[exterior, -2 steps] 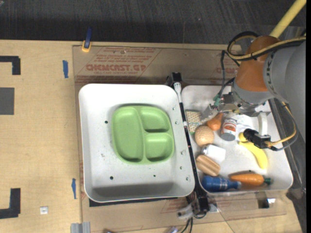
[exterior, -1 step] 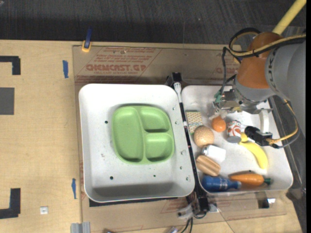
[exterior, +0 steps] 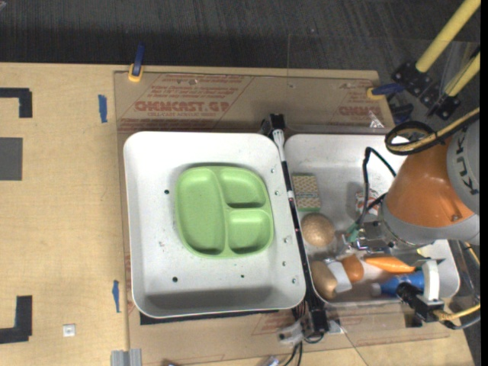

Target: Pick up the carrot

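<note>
The carrot [exterior: 391, 265] is a slim orange piece lying roughly level near the front of the right bin [exterior: 335, 155]. The arm comes in from the right, its orange band [exterior: 427, 193] hanging over the bin's right half. My gripper [exterior: 364, 239] points down just above and to the left of the carrot, close to it. I cannot see anything held in it, and the arm's body hides the bin floor behind it.
Around the carrot lie a tan egg-shaped item [exterior: 318, 231], a brown one [exterior: 324, 280], an orange-and-white piece [exterior: 349, 271], a blue object [exterior: 402, 284] and a patterned pad [exterior: 305, 191]. The left bin [exterior: 152, 265] holds a green divided plate [exterior: 223, 210].
</note>
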Available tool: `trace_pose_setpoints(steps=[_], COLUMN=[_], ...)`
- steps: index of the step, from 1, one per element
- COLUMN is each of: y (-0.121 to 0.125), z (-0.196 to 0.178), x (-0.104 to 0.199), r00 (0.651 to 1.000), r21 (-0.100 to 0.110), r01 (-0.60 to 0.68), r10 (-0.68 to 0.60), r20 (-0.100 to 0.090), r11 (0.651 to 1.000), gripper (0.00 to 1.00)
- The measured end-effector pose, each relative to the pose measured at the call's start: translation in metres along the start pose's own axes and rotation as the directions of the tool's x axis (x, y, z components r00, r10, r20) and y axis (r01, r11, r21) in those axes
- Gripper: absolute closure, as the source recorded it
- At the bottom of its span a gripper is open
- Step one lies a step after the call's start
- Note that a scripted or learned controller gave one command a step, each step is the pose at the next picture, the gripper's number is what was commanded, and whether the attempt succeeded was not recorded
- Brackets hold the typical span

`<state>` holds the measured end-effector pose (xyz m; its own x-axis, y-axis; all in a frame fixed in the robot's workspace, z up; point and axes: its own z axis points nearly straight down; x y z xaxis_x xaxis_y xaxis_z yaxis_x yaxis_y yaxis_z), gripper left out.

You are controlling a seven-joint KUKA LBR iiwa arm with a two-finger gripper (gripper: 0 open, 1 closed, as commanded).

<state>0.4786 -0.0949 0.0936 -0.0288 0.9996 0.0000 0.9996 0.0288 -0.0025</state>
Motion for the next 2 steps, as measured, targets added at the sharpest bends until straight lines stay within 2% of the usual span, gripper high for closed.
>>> trace_pose_setpoints(steps=[1, 2], y=[0.007, 0.001], z=[0.001, -0.193], x=[0.003, -0.030], r00=[0.910, 0.981], r21=[-0.018, -0.008], r01=[-0.415, -0.194], r10=[0.415, 0.194], r20=[-0.009, 0.001], r11=[0.910, 0.981], gripper=[1.00, 1.00])
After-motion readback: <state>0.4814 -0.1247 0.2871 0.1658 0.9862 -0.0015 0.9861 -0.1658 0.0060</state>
